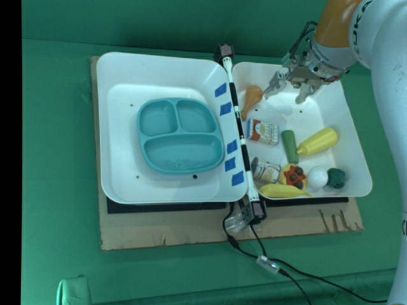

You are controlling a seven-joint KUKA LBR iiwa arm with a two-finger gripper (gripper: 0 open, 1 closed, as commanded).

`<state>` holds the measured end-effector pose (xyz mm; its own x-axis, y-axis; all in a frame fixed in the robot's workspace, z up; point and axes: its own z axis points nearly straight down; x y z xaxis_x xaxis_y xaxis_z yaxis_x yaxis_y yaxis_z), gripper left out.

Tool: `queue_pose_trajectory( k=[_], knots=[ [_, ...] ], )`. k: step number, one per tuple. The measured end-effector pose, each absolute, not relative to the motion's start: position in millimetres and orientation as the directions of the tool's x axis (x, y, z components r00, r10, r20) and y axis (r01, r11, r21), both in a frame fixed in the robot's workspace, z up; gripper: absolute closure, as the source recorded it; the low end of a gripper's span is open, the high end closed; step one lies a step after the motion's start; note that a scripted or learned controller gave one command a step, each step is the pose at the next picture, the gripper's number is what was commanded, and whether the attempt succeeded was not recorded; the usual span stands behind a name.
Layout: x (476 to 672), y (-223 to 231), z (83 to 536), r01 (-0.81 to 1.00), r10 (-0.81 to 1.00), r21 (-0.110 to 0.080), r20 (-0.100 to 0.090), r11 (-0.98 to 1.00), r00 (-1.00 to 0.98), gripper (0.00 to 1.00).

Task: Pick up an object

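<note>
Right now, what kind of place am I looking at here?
Probably a robot lab's grasping bench, not a kitchen: green backdrop, two white bins on cardboard, toy food like a yellow bottle and drumstick, and a gripper hanging open above them.

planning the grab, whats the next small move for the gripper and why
Probably shift a little toward the chicken drumstick and descend. The gripper hovers open above the right bin, holding nothing, and the drumstick is the nearest item, lying apart from the others.
</note>
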<state>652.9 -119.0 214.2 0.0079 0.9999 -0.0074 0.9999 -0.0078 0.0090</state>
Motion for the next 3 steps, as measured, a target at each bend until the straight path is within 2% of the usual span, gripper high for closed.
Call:
queue_pose_trajectory(
  k=[1, 2, 3],
  knots=[
    [698.8, -112, 192, 1.000, 1.000, -0.021, -0.007, -0.001, 0.001, 0.00],
    [613.2, -118, 187, 1.000, 1.000, 0.016, -0.008, -0.008, 0.008, 0.00],
    [602.1, -97, 188, 1.000, 1.000, 0.019, -0.006, -0.005, 0.005, 0.00]
  ],
)
